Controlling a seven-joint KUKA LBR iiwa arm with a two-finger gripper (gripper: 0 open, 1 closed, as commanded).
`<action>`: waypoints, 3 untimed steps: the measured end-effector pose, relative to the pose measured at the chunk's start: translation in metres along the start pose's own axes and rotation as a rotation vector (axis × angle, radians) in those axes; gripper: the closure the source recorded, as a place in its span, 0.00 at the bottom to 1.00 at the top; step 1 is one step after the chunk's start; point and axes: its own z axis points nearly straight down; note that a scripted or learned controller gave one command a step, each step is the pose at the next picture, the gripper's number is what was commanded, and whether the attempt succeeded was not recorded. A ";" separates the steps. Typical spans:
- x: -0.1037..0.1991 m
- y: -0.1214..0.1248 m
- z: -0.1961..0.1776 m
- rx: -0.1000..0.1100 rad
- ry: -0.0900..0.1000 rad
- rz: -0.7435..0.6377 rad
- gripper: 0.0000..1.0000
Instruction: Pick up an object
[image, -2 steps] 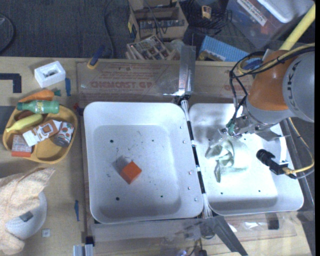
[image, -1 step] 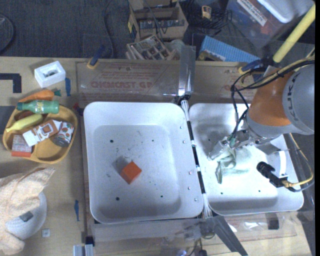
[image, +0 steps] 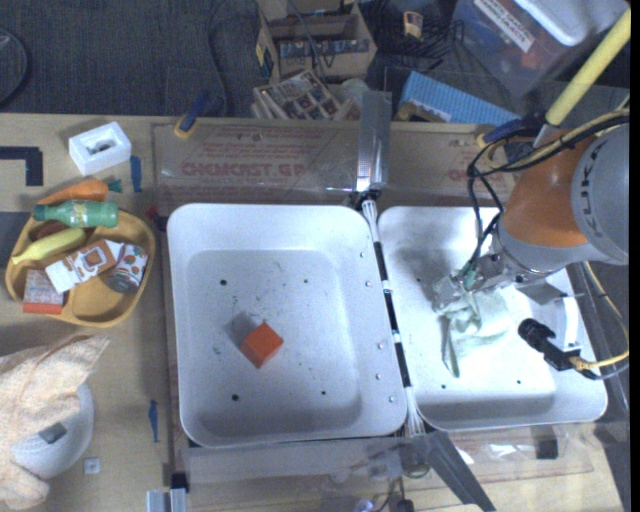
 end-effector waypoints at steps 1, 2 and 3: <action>0.000 0.000 0.000 0.000 0.000 0.000 0.00; 0.017 -0.008 0.011 0.006 0.004 -0.161 0.00; 0.015 -0.007 0.000 0.000 0.000 -0.156 1.00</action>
